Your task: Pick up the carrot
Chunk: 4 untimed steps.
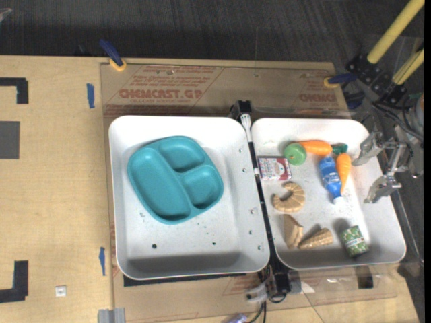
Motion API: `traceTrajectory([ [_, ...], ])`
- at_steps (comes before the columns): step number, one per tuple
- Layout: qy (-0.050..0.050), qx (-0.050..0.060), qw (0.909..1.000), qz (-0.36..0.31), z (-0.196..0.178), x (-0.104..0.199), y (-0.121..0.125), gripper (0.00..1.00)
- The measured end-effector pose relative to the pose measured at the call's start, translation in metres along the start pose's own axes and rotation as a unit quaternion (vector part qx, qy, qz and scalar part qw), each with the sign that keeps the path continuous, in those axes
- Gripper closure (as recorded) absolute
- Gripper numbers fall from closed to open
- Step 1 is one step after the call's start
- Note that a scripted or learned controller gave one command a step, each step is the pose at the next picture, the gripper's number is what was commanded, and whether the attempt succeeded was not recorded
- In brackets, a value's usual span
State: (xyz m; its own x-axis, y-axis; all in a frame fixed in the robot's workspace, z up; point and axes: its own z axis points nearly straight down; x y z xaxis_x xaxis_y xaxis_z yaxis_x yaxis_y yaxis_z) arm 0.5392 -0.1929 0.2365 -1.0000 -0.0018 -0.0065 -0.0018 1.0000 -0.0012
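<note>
Orange tapered plastic carrot (344, 172) is lying in the right bin (394, 237), long axis running near-to-far, just left of the metal tool (385, 167), whose fingers are standing apart, holding nothing.

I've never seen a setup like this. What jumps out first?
The big teal divided plastic plate in the left white bin draws the eye. The right white bin holds toy food, with two orange plastic carrots near its far side, the robot's metal hand beside them.
</note>
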Motion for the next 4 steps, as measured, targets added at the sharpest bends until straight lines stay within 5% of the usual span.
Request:
traceTrajectory([
  [1,-0.003,0.001,0.9986,-0.053,0.139,-0.034,-0.007,0.0],
  [2,-0.006,0.001,0.9985,-0.054,0.128,-0.036,-0.005,1.0],
  [3,-0.005,0.001,0.9985,-0.055,0.129,-0.036,-0.005,0.0],
  [4,-0.003,0.0,0.9943,-0.107,0.148,-0.093,0.025,0.0],
])
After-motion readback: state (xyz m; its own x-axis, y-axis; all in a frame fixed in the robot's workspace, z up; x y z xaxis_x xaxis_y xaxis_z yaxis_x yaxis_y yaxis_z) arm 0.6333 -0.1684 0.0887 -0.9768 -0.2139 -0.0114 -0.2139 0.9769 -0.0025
